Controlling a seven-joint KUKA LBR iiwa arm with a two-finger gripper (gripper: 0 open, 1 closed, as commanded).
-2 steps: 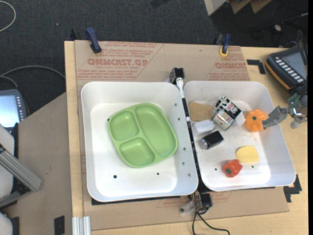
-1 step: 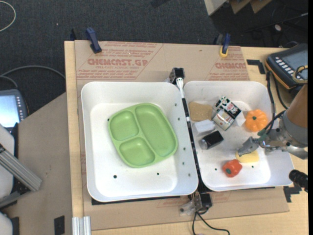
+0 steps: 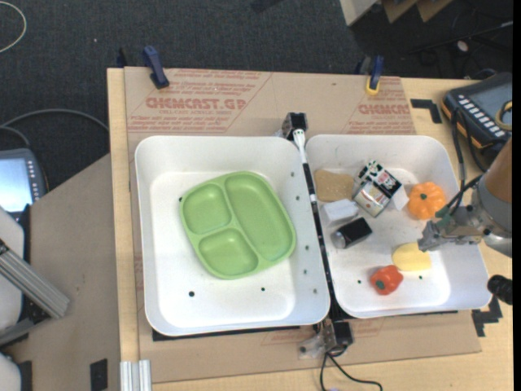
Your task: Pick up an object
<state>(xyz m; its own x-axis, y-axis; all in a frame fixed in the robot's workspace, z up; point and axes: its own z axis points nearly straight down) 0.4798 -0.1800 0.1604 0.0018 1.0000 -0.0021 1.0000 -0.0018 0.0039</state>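
The right bin [image 3: 440,157] holds several small items. Among them are an orange pumpkin-like toy [image 3: 426,200], a pale yellow lemon-shaped piece [image 3: 411,257], a red pepper-like toy [image 3: 387,278], a black block [image 3: 354,232], a silver can [image 3: 371,199], a black-and-white patterned item [image 3: 380,176], a grey-white block [image 3: 340,212] and a tan flat piece [image 3: 330,184]. My gripper [image 3: 433,238] reaches in from the right. It hangs just above the upper right end of the yellow piece and below the orange toy.
The left bin [image 3: 155,218] holds a green divided plate [image 3: 238,224]. A ridge where the two bins meet [image 3: 313,218] runs down the middle. Blue [image 3: 155,66] and yellow [image 3: 374,73] clamps sit at the board's far edge. A pendant [image 3: 480,112] lies at the far right.
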